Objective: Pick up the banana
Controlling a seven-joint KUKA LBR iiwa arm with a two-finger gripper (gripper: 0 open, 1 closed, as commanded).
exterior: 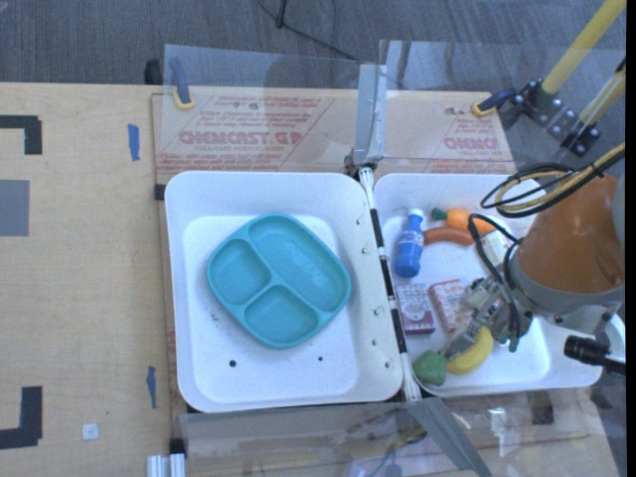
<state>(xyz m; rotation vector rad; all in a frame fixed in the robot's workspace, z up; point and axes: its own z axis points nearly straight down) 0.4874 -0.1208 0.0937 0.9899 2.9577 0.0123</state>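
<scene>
The banana is seen near the front edge of the right bin, beside a green toy. The pincer is poised just above it; whether it is released or clenched cannot be told. The approach seems in hand, and a closing grasp is called for next.

Banana partly under end effector

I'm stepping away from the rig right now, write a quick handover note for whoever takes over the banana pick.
Gripper: low in the right bin, right over the banana; a grasp cannot be confirmed.
Banana: lying near the right bin's front edge, beside a green item.
Also there: blue bottle, carrot, two small boxes.
Left bin: holds a blue divided plate.
Done: arm brought to the banana.
Left: secure the grip and lift.
</scene>
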